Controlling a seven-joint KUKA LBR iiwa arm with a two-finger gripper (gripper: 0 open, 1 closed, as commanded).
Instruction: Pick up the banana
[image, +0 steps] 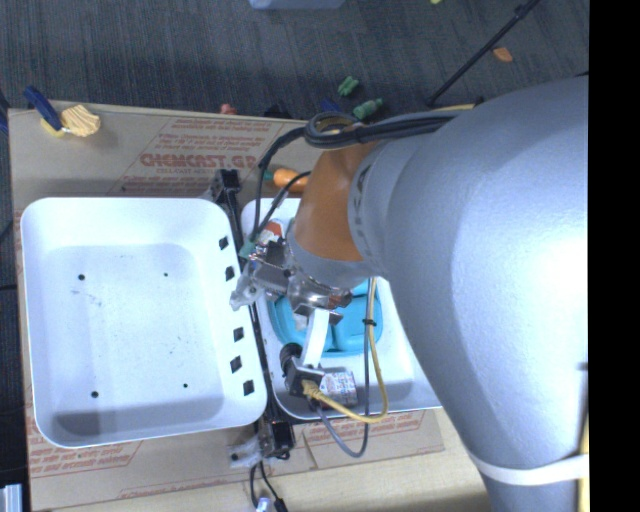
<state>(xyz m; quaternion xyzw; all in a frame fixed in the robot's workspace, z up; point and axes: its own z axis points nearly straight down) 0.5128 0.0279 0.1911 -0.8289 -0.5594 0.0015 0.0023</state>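
Low over the right-hand bin (405, 385), centre of frame.
Gripper (262, 270) down by that bin's left wall, just beside a blue object (352, 335); open or closed, impossible to tell. Banana hidden, probably beneath the arm (480, 260). Best to descend slowly, centre across the fruit's middle, close gently, lift straight.

One camera sits up high above the bench (150, 140) and looks down at a slant. It is close, so the two white bins fill most of the picture. The left bin (120, 320) is in plain sight. The big grey arm (480, 280) comes in from the right, very near the camera, and covers most of the right bin (400, 372). Dark floor (150, 50) shows along the top.
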